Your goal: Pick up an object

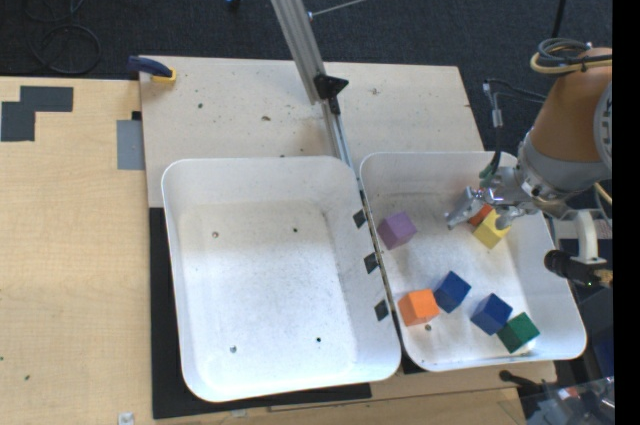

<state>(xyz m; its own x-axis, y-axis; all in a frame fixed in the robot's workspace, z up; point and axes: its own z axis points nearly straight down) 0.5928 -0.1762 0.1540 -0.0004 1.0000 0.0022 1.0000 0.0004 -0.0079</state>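
Gripper (pixel 478 210) sits low over the far side of the right bin (pixel 430 175), reaching in from the right under the grey and orange wrist. You cannot tell from this slanted view whether it is spread or pressed together, so do not count anything as held. A yellow block (pixel 490 232) lies just beside the metal tip, on its near side, with a small red patch (pixel 483 214) touching or partly under the tip; whether that patch is a separate block or part of the tool is too small to say.

You have other candidates scattered away from the hand, likely because they lie loose where they fell. The purple block (pixel 397 229) is to its left, well apart and standing free, the easiest target in my judgement. Toward the near rim, below the hand, sit the orange block (pixel 419 306) and a blue block (pixel 452 291) touching each other, then a second blue block (pixel 491 312) pressed against the green block (pixel 519 332), which crowds the bin's corner. Those pairs leave little room beside them for a clean closing.

The left bin (pixel 200 183) lies far to the hand's left, across the divider.

Judge the pick as not yet done: watch whether the yellow block rises with the hand.
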